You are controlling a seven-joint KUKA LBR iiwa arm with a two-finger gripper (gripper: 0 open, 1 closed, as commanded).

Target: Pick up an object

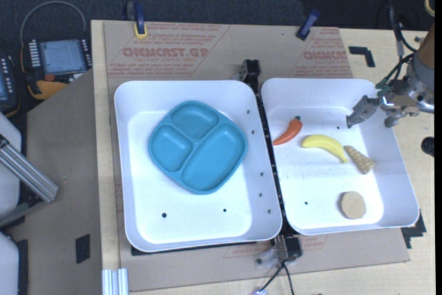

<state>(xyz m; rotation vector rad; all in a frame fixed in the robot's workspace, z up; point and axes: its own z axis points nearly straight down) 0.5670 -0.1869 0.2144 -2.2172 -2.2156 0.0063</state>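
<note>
Camera view has the claw (376,112) spread open and empty above the right bin's (324,90) far right corner, well apart from the banana (323,145) mid-bin, so closing here could well grab nothing.

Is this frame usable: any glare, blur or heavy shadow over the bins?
Camera view: lighting even; the two shallow white bins read bright, not blown out; the blue divided plate and yellow banana are sharp with soft, short shadows; the two-finger gripper at the right bin's edge is slightly soft.
</note>
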